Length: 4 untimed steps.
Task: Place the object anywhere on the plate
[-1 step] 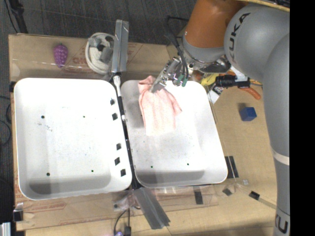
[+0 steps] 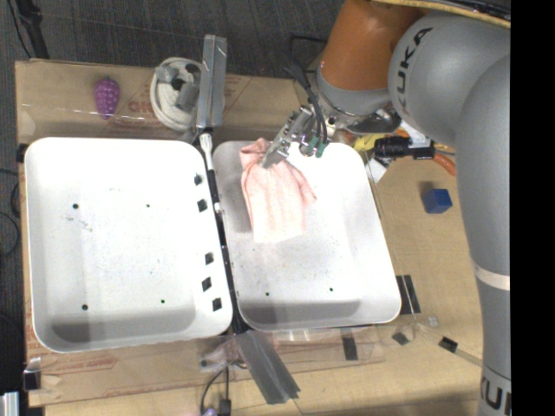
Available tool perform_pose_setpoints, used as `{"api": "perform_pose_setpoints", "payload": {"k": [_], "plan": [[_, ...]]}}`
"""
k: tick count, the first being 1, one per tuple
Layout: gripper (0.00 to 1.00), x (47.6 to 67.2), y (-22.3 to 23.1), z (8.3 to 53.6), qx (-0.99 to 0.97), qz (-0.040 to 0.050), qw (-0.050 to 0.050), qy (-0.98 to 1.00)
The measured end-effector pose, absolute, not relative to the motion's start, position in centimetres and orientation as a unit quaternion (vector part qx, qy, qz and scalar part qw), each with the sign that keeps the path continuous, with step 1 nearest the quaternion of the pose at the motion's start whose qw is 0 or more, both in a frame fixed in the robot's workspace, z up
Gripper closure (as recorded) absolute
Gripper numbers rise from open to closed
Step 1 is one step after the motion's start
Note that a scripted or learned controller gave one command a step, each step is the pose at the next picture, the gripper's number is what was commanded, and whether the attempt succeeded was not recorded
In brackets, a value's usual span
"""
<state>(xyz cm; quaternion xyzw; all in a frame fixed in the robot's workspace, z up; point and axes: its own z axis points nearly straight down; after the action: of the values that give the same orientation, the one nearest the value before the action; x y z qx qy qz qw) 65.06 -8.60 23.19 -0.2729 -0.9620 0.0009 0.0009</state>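
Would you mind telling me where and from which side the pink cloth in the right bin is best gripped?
Probably at the bunched, raised fold at the far end of the pink cloth, near the gripper, coming straight down from above. The rest lies spread flat on the floor of the right bin, offering the fingers little to pinch, while the crumpled end stands up in ridges.

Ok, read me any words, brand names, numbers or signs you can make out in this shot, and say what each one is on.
"UKA": black letters on the grey arm, upper right; the first letter of the brand is hidden by the arm's curve.
"KU": partial black letters on the arm's lower section at the bottom right edge, cut off.
Faint reddish print on the cardboard near the purple object: too blurred to read.
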Motion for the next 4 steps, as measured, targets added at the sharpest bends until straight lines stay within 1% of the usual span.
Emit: {"api": "perform_pose_setpoints", "payload": {"k": [1, 2, 3, 4], "plan": [[1.0, 62.0, -4.1, 22.3, -0.073, 0.0002, 0.002, -0.997], [1.0, 59.7, 0.0, 22.2, 0.001, 0.0003, 0.001, -1.0], [1.0, 56.1, 3.9, 23.6, 0.004, 0.0004, 0.0, -1.0], [1.0, 52.6, 7.6, 23.3, 0.004, 0.0005, 0.001, -1.0]]}}
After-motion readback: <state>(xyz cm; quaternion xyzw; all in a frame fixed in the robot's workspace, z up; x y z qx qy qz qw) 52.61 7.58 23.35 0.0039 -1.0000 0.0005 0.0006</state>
